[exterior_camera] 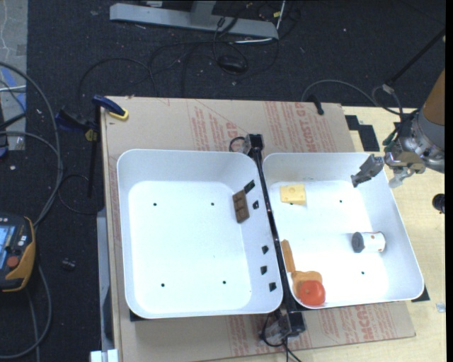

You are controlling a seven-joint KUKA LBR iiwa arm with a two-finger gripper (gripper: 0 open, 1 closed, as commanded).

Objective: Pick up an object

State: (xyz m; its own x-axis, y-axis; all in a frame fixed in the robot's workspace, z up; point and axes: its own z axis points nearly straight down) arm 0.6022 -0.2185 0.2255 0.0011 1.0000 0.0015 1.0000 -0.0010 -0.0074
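Observation:
My gripper [382, 173] hovers over the far right corner of the right bin [396, 212], open with nothing between its fingers. A yellow cheese block [293, 194] lies at the back left of this bin, well to the gripper's left. Nearer the camera, a white cylinder with a dark cap [369, 242] rests on its side by the right wall. At the front left corner sits a red ball [310, 290] on an orange piece, with an orange stick [287, 254] along the divider. The left bin [141, 177] holds a brown chocolate bar [241, 206] by its right wall.
The bins sit on a cardboard sheet [212, 120] over the bench. Black clips [266, 249] line the divider between the bins. Cables and a metal bar [191, 18] lie on the dark floor behind. A yellow-handled clamp [112, 107] sits at the sheet's back left corner.

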